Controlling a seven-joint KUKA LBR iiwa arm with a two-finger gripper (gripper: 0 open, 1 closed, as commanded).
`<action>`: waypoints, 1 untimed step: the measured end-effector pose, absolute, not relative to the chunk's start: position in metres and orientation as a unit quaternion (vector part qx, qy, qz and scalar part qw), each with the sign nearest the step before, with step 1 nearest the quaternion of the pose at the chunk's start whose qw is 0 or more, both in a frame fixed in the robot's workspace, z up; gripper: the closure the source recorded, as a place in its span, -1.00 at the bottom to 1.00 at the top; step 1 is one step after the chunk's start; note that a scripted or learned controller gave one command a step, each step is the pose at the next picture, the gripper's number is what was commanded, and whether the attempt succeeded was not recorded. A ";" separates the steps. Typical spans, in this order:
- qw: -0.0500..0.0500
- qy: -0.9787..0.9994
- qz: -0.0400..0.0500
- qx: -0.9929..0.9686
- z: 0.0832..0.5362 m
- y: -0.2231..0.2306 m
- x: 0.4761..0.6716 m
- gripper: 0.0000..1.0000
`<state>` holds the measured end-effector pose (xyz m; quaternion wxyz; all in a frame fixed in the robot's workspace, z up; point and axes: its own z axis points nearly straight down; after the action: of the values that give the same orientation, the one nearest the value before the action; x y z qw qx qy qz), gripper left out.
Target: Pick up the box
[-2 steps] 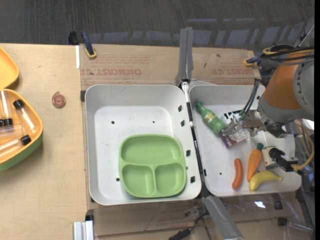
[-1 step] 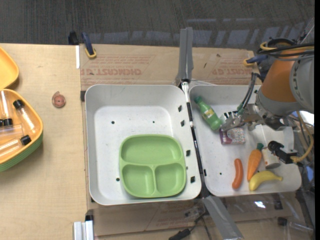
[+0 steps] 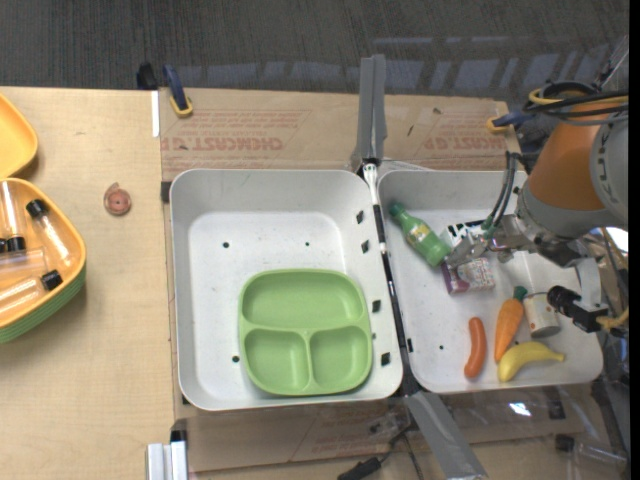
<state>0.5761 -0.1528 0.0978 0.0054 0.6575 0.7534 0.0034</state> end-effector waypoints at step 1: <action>0.005 0.745 0.003 0.667 0.098 -0.158 0.555 -1.00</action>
<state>0.5552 -0.1583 0.0977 0.0050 0.6669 0.7451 0.0033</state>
